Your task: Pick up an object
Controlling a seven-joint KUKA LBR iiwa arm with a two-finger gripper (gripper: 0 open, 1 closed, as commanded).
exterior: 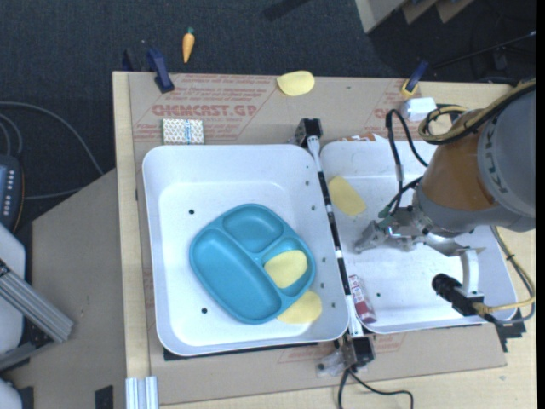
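Observation:
A flat yellow piece (347, 195) lies in the right bin (409, 313) near its upper left corner. My gripper (372, 234) hangs low over that bin's left half, just below and to the right of the yellow piece, with nothing seen in it. In the left bin (170, 186) rests a blue divided plate (238, 267) with a yellow piece (286, 267) in its small compartment. Another yellow piece (301, 308) lies against the plate's lower right edge. A red and white packet (359, 297) sits at the divider between the bins.
The grey and orange arm (477, 177) covers the right bin's right half. A black part (453, 294) sticks out below it. On the bench behind the bins lie a yellow piece (295, 83), a patterned packet (183, 130) and blue clips (159, 70).

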